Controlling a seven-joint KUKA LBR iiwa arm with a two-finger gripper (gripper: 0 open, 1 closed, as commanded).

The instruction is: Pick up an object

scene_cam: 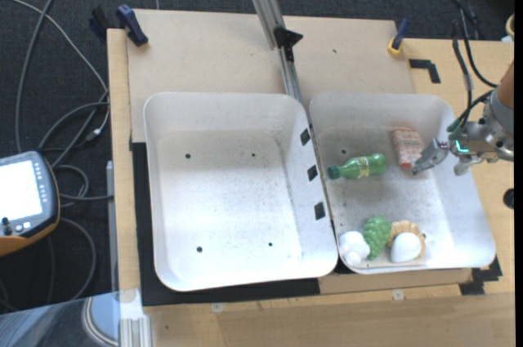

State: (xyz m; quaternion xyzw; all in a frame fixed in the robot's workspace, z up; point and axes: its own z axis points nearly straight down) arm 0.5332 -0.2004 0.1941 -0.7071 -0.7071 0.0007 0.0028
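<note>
Looking down at a slant, the camera view shows the bench carrying two white bins side by side. The arm enters from the right edge, and the hand sits over the right bin, near its right wall. Two fingers are visible: one angles down and left, its tip just beside the lower right edge of the pink packet; the other lies toward the bin wall. The fingers stand spread apart, and nothing is seen between them. Whether the left fingertip touches the packet cannot be told.

The packet lies in the upper middle of the right bin. The green bottle lies on its side to the packet's left, near the bin's left wall. Along the bin's front edge sit a white ball, a green lumpy object and a white object in a tan cup, close together.

The left bin lies beside the right bin.
</note>
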